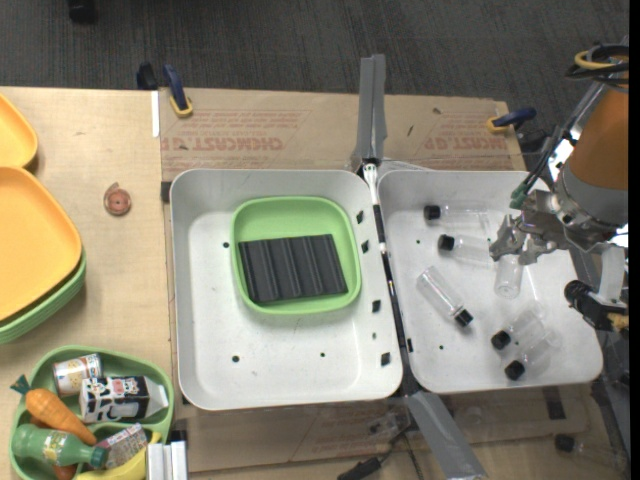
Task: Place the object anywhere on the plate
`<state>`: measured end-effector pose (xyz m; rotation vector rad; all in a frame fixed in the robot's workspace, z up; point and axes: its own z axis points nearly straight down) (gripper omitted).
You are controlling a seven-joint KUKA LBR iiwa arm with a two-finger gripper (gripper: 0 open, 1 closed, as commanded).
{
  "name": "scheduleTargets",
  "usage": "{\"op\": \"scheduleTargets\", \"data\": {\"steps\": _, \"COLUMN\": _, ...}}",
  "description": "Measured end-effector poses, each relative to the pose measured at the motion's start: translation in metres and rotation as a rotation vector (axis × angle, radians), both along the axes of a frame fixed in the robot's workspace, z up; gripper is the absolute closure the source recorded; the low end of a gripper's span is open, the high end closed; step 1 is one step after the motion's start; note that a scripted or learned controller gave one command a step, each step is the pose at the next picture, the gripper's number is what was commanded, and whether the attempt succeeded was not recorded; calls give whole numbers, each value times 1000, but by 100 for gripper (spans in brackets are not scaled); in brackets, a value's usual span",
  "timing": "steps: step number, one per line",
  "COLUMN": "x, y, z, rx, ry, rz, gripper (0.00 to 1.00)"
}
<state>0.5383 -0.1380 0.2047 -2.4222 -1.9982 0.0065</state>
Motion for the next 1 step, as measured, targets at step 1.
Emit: {"op": "scheduleTargets", "data": {"steps": 1, "x": 26, "y": 83, "z": -11, "rx": 1, "ry": 0, "rz": 114, "gripper": 100}}
